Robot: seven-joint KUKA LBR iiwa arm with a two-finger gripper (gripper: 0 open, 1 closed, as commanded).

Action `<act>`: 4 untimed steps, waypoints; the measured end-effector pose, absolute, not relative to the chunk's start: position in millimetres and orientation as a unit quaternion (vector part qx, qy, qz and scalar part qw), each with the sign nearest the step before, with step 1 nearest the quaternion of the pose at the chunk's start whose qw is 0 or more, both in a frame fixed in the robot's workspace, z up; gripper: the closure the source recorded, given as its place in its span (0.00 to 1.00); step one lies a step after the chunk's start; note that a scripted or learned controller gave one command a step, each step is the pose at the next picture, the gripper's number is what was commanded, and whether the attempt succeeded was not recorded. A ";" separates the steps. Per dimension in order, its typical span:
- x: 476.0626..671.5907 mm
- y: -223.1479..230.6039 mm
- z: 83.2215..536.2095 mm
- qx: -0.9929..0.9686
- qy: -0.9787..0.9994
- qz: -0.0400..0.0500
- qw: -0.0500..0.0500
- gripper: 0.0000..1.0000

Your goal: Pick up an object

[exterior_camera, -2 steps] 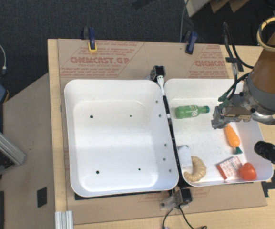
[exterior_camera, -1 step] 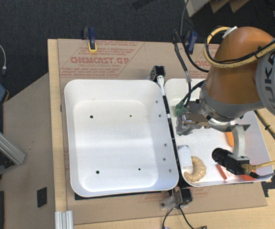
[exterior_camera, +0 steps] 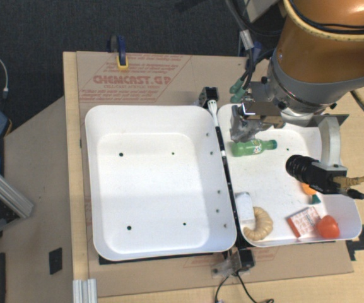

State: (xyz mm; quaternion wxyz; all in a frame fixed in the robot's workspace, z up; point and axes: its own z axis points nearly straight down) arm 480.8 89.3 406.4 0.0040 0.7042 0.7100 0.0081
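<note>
My gripper [exterior_camera: 243,130] hangs low over the far left corner of the right bin [exterior_camera: 276,185], directly above the cap-less end of a small green bottle [exterior_camera: 255,147] lying on its side. It looks close to the bottle or touching it; the view does not show which. Nearer the front of that bin lie a tan croissant-shaped piece [exterior_camera: 261,225], a white block [exterior_camera: 243,203], a red-and-white packet [exterior_camera: 302,223] and a red ball-like object [exterior_camera: 328,227]. An orange item [exterior_camera: 307,189] peeks out from under a black cylinder [exterior_camera: 309,170] mounted on the arm.
The left bin [exterior_camera: 150,182] sits beside the right one, their rims meeting along a narrow ridge [exterior_camera: 224,169]. The arm's large orange and grey body [exterior_camera: 327,36] covers the right bin's far right part. Cardboard [exterior_camera: 137,74] underlies both bins.
</note>
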 end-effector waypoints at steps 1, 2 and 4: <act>478.1 171.0 360.9 0.704 0.710 -0.002 -0.002 1.00; 479.3 166.7 373.9 0.706 0.708 0.000 0.000 1.00; 477.3 225.4 213.5 0.706 0.708 -0.003 -0.002 1.00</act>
